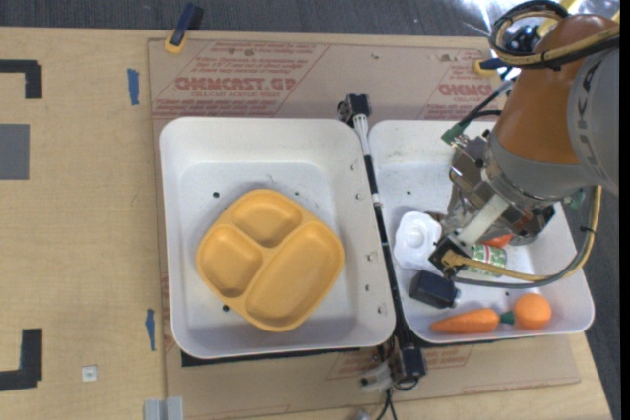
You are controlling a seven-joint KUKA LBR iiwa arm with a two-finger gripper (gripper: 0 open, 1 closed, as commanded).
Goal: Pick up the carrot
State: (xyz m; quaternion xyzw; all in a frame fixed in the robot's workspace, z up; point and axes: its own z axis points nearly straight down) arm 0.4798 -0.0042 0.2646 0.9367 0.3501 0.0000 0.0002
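The carrot [468, 320], orange with a green top, lies flat near the front edge of the right bin [581, 305]. My gripper [490, 233] hangs low over the middle of that bin, behind the carrot and apart from it. The wrist and arm [546, 128] cover most of it from above.
An orange fruit [533, 310] sits just right of the carrot's green end. A white object [416, 239] and a green-and-white packet [489, 257] lie close under the gripper. The left bin [187, 162] holds a yellow divided plate [270, 258].
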